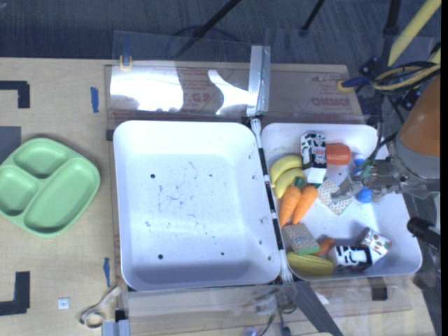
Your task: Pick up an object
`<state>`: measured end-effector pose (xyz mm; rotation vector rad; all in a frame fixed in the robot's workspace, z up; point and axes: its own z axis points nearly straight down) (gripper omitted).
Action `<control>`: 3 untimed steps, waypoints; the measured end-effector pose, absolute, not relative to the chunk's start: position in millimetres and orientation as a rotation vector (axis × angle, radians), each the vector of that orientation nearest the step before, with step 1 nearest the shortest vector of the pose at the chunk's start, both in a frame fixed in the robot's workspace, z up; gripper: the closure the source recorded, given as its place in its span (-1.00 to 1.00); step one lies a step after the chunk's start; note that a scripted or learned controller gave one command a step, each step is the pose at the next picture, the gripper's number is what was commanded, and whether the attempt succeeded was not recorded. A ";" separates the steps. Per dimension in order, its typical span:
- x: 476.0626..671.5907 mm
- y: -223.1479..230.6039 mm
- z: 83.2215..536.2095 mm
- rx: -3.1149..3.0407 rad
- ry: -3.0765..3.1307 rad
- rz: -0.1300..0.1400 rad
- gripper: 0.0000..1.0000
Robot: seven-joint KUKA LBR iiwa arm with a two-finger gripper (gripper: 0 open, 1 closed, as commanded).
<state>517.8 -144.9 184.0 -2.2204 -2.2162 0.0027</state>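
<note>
At the right of the frame, the arm's hand (352,185) hangs low inside the right shallow white bin (404,224), its grip state impossible to tell, just beside a small blue ball (364,194), with two orange plastic carrots (297,202) and yellow bananas (287,171) lying further left.

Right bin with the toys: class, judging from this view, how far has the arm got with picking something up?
Done: the gripper has reached into the right bin, near the carrots. In hand: nothing visibly lifted; bananas and other toys lie in the bin. Left: grasping and raising one object.
</note>
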 end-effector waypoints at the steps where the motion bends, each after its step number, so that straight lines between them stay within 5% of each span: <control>1: 566.6 -198.4 104.0 -2.224 -2.225 -0.007 -1.00; 2: 566.9 -199.4 112.0 -2.227 -2.218 -0.008 1.00; 3: 629.1 -170.7 209.2 -2.106 -2.330 0.001 1.00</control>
